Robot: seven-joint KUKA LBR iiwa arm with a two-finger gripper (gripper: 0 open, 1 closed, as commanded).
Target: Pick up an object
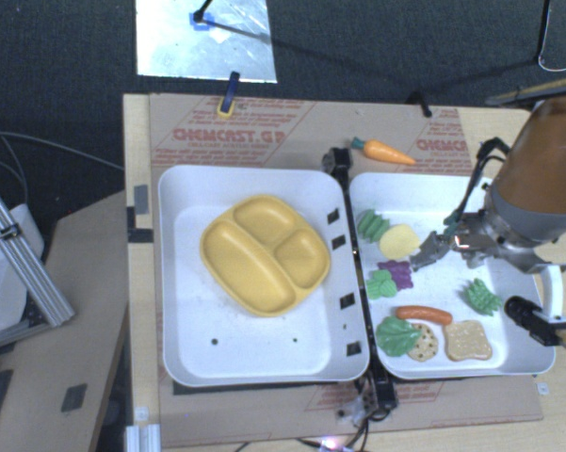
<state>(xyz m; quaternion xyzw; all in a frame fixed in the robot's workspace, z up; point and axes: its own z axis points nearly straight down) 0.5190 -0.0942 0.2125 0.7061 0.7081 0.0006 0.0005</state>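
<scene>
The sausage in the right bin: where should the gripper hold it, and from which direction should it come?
Probably at the middle of the sausage, descending from above with the fingers closing across its narrow width. It is long and thin, lying nearly flat left to right. The green leaf and cookie crowd its lower side, the toast lies lower right, so a straight-down approach looks safest.

Yellow divided plate point(264, 252), white bins point(184, 205), orange carrot point(386, 152), purple grapes point(396, 275)
</scene>
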